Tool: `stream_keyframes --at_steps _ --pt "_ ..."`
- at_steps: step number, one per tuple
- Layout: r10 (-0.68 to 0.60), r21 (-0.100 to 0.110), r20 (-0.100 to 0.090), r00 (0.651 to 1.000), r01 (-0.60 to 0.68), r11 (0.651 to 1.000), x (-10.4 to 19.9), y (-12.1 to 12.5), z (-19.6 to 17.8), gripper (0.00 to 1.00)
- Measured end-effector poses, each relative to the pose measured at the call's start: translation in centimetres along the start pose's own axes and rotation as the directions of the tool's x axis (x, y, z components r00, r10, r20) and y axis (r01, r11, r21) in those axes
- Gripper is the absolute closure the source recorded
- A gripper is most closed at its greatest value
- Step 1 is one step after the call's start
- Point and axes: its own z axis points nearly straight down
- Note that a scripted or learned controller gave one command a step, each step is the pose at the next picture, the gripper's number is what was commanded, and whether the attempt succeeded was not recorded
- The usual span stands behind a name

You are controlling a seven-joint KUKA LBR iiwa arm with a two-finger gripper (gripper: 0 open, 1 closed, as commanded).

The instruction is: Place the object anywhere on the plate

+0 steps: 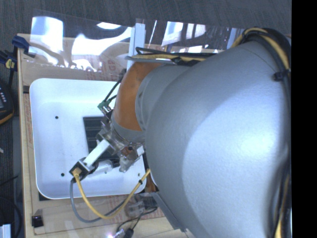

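a pale wooden bench [29, 202] is carrying a shallow white bin [49, 133] on its left side. a grey and a yellow cable [94, 213] are trailing over the bench's near edge, just below the bin.

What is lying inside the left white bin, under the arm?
Inside the left bin a dark ridged patch shows beside the gripper. The grey arm covers the bin's right part, so anything there is hidden.
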Motion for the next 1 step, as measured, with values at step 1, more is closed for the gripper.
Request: stream_keyframes --at_steps 1 --pt "-0.068 -0.002 -0.005 0.998 0.068 0.998 -2.77 4.55 -13.01 0.00"
